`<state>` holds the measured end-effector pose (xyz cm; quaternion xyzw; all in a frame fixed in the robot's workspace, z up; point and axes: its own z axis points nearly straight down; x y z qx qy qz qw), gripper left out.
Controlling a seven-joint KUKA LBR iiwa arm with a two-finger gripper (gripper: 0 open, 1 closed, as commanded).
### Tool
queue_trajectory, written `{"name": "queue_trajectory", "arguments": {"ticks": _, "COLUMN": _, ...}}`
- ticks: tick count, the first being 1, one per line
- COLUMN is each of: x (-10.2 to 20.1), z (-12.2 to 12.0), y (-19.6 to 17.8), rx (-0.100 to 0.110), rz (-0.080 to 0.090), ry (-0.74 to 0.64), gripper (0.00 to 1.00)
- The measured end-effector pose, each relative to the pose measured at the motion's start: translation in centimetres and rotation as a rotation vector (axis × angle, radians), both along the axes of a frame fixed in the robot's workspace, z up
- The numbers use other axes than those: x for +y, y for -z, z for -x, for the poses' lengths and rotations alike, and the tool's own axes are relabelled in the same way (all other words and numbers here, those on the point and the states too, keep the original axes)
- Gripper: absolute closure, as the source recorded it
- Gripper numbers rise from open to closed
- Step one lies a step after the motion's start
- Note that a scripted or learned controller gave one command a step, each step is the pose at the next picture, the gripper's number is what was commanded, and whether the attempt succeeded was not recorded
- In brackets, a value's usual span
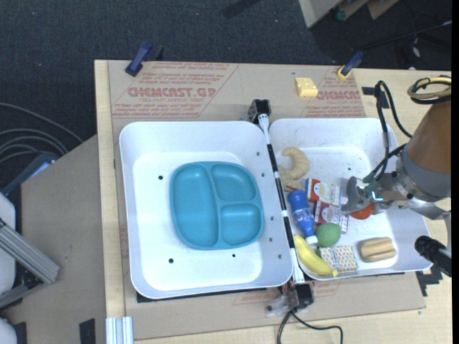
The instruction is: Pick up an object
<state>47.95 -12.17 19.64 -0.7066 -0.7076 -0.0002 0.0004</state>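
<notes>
My counter carries two white bins side by side: the left bin holds a blue divided plate, broad, stiff and smooth, with no edge I would trust to pinch. The right bin holds everything small, crowded along its left and near sides. Of those, the banana lies at the near left corner, soft and curved; I judge it bruises under a hard squeeze, so I would take it across the middle. The tan bread roll sits apart from the heap, light and squashy, easy to take across its short width. The croissant looks just as light. The blue bottle is stiff but likely slippery. The green ball would roll. My claw hangs over the red-and-white packet; I cannot tell whether it is apart or together
</notes>
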Motion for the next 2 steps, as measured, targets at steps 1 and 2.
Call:
{"name": "queue_trajectory", "arguments": {"ticks": 1, "x": 5.2, "z": 0.0, "y": -7.3, "rx": -0.001, "rz": 0.0, "ry": 0.0, "gripper": 1.0}}
{"name": "queue_trajectory", "arguments": {"ticks": 2, "x": 10.1, "z": 0.0, "y": -4.7, "rx": 0.003, "rz": -0.001, "ry": 0.001, "gripper": 1.0}}
